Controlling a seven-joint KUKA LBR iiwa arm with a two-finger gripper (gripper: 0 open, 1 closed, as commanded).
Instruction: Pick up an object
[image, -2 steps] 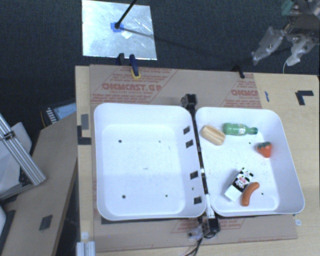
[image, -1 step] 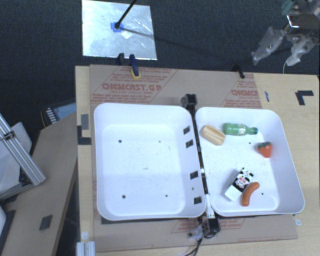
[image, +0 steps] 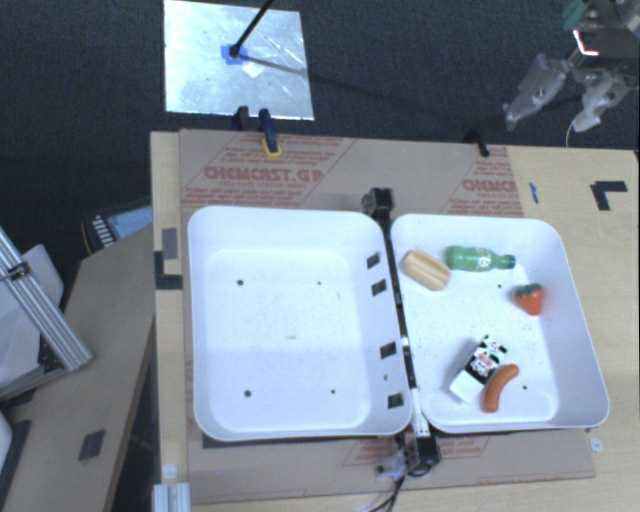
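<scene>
Looking down at the bench (image: 120, 330), you saw two white bins side by side. The left bin (image: 290, 320) sat next to the right bin (image: 560, 330), touching along the middle. In the right bin lay a green bottle (image: 480, 260) on its side, with a bread roll (image: 425, 270) just beside its left end. A small red strawberry (image: 530, 298) sat near the right wall. Lower down, a sausage (image: 498, 387) leaned against a little black-and-white carton (image: 477, 368). Your gripper (image: 565, 100) hung up in the top right corner, well apart from the bins, past the bench's far edge. Its two pale fingers (image: 530, 95) were spread apart and held nothing.
</scene>
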